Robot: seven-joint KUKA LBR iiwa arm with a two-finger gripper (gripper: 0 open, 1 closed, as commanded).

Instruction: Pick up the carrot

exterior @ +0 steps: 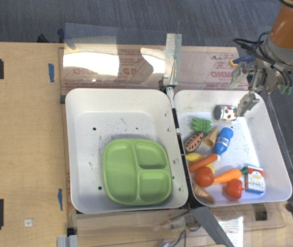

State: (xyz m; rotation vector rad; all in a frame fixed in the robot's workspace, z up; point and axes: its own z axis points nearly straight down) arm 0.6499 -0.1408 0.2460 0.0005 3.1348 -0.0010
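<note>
- Orange tapered toy carrot (227,176): lower centre of right white bin (275,138), btwn two red tomatoes.
- Two-finger gripper (249,99): upper right, above bin's far edge; finger state can't be told.

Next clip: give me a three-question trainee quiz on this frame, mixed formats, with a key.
1. True or false: the green divided plate lies in the left bin.
2. Which lies nearest the carrot? A) small can B) red tomato C) green leafy toy
3. Fill in: the hand hovers over the right bin's ____ edge.

Key: 1 true; 2 B; 3 far.
</note>
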